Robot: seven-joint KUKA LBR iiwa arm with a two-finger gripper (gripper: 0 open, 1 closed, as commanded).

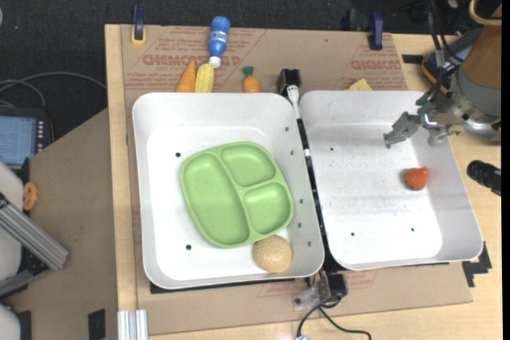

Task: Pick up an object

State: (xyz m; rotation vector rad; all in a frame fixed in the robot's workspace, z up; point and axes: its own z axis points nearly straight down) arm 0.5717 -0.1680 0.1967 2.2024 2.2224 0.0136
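Note:
A small red-orange object (416, 178) lies in the right bin (358, 243), toward its right side. My gripper (417, 136) hangs over the upper right part of that bin, a little above and behind the red object and apart from it. Its two grey fingers (397, 133) are spread open with nothing between them. In the left bin (159, 131) a green divided plate (237, 193) lies flat, and a tan round object (273, 253) rests against the plate's front edge.
Behind the left bin, on the cardboard, lie a blue-and-white bottle (217, 40), a corn cob (205, 77), an orange carrot (186, 78) and a small carrot (251, 82). A black clamp (288, 80) sits where the bins meet.

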